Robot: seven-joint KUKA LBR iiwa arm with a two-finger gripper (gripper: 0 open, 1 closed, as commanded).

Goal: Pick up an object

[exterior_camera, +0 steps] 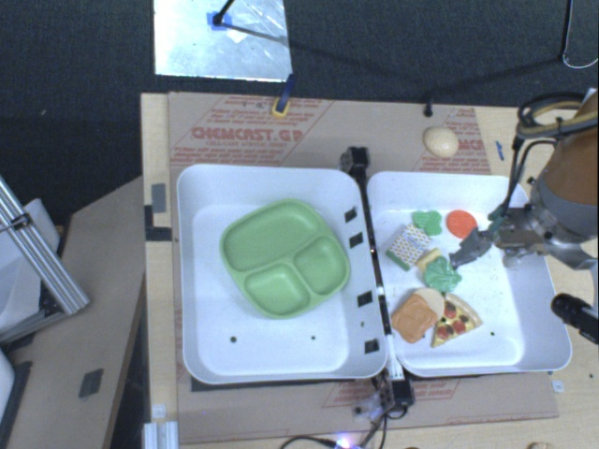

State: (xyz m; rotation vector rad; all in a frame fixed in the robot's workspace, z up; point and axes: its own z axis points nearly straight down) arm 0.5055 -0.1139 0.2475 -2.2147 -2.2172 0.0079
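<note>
Your gripper point(465, 252) sits low in the right bin point(538, 344), just above the green toy point(440, 274) lying mid-bin, though you cannot tell its state; judge that toy light, probably soft and lumpy, so pinch across its narrow middle.

You have a green divided plate point(285, 260) lying in the left bin point(201, 344), its three compartments facing up. Behind the bins, a cream egg-shaped thing point(441, 140) sits on the printed cardboard sheet point(253, 129) that covers the bench point(112, 251). Further back, a shiny silver panel point(187, 26) lies on the dark carpet point(421, 26). At your far left stands a slanted metal frame point(37, 260).
</note>
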